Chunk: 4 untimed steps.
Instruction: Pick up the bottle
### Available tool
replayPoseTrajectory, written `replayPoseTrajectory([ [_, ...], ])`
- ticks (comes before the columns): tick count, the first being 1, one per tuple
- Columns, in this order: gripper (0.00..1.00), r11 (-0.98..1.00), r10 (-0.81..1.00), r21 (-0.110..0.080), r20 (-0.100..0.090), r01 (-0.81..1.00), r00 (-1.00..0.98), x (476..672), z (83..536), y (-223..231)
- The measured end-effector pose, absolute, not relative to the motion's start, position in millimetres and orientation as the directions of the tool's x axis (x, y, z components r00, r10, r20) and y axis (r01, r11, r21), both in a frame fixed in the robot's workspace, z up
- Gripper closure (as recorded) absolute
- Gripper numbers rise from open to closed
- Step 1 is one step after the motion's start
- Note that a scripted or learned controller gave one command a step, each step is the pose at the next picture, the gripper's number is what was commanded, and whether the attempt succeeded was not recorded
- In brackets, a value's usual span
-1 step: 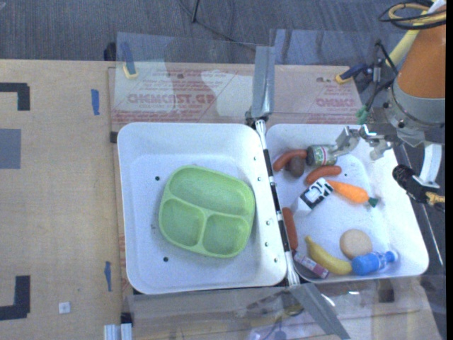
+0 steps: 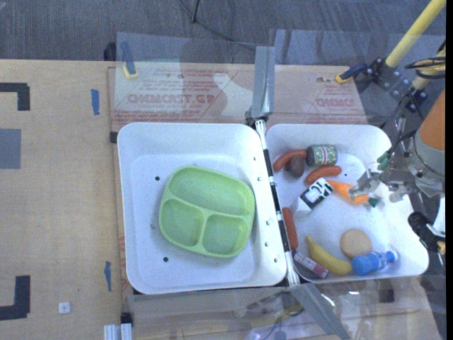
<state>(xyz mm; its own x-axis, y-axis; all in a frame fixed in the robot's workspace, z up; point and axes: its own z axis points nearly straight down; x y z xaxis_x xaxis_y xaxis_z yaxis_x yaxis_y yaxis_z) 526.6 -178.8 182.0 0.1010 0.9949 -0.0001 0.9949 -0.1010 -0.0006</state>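
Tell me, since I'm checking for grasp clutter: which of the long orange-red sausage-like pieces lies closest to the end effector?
The bright orange carrot-like piece, lying just left of the end effector; the other red pieces sit farther left.

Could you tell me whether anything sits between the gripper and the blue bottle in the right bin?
Nothing visible blocks it. The gripper sits above the right bin's far right side, and the blue bottle lies nearer the camera by the front rim. The round bun touches the bottle's left side, off that path.
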Motion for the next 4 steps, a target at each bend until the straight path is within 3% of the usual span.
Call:
replayPoseTrajectory([
  [1,0.0,-0.175,0.985,0.002,-0.001,0.985,0.175,543.7,155,-197],
  [2,0.0,-0.086,0.996,0.004,0.0,0.996,0.086,480.3,86,-185],
  [3,0.0,0.312,0.95,0.004,-0.001,0.95,-0.312,480.4,86,-200],
  [4,0.0,0.332,0.943,0.006,0.008,0.943,-0.333,482.3,86,-217],
])
